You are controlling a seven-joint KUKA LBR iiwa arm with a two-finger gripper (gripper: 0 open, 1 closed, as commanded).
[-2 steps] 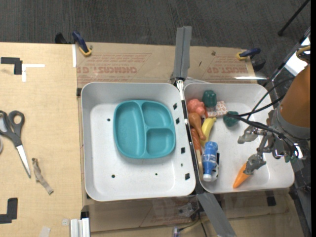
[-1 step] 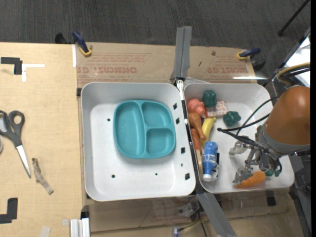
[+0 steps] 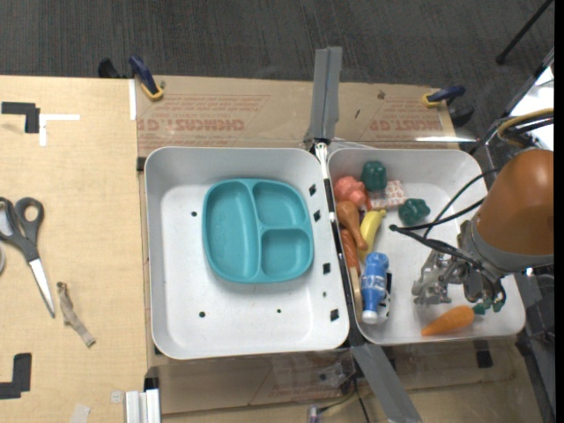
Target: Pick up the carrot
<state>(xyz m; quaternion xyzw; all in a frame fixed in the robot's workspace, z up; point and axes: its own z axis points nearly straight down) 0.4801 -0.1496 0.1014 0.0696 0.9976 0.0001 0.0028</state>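
Note:
The orange carrot [image 3: 448, 321] lies near the front wall of the right bin [image 3: 458, 161], its tip pointing left. My gripper [image 3: 458, 296] hangs just above it, reaching in from the right beneath the arm's orange band [image 3: 527, 203]. It is open, with one finger [image 3: 429, 285] left of the carrot's middle and the other [image 3: 487, 302] by its thick end. Nothing is held between them.
A blue and white bottle [image 3: 374, 286] stands left of the carrot. Behind it lie a yellow piece [image 3: 370, 226], orange and pink toys [image 3: 351, 210] and two green items [image 3: 413, 209]. A teal divided plate [image 3: 258, 230] sits in the left bin [image 3: 167, 263]. Scissors [image 3: 28, 241] lie on the bench.

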